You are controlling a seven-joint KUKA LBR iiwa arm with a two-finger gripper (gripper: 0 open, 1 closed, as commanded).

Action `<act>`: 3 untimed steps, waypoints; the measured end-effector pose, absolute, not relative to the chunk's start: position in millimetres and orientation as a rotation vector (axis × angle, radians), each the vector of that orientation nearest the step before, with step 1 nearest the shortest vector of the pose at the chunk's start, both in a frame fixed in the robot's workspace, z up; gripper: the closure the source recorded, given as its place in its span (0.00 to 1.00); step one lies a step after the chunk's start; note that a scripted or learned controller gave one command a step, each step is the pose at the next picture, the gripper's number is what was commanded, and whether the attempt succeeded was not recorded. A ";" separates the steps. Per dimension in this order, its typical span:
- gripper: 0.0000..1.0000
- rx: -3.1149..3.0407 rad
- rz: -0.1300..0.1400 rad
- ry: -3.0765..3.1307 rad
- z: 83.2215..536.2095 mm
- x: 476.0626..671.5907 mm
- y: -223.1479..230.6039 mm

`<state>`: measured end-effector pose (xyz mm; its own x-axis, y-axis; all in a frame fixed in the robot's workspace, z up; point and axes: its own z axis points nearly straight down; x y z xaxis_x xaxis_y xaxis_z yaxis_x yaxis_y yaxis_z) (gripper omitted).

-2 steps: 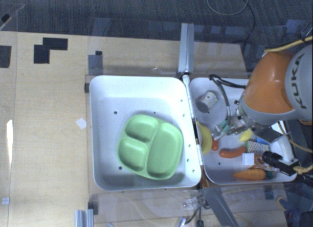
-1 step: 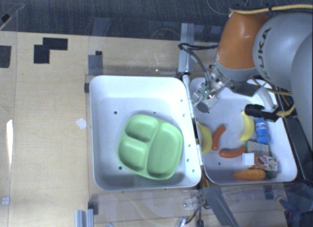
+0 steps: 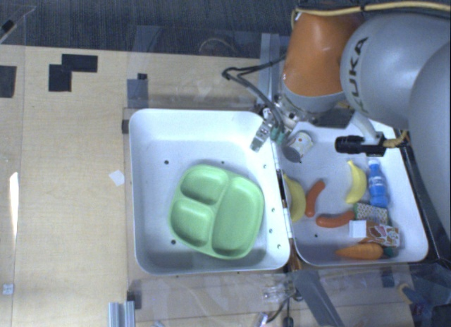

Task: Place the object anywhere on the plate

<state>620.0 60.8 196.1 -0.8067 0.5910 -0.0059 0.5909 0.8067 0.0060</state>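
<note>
Overhead, the gripper [image 3: 271,134] hangs near the divider between the bins; whether it is spread or carrying anything, I cannot tell. Toy foods, including a banana [image 3: 357,181], lie in the right bin. Likely picking stage; the green plate [image 3: 217,211] waits bare.

My arm [image 3: 366,72] crowds the upper right of the frame, above the right bin [image 3: 416,244]. That bin's lower half is packed: two bananas [image 3: 357,181], sausages [image 3: 336,220], a blue bottle [image 3: 378,186], a carrot [image 3: 359,251] and small packets lie close together. In the left bin [image 3: 144,199], the green plate [image 3: 217,211] sits lower centre, with bare white floor around it, widest toward the top.
</note>
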 end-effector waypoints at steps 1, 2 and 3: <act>1.00 0.941 0.005 2.993 203.6 487.5 100.5; 1.00 0.890 0.004 3.006 191.1 556.1 59.4; 1.00 0.656 0.005 3.068 184.9 487.5 106.0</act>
<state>487.5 106.0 184.9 -0.9126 0.4088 -0.0032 0.4088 0.9126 0.0038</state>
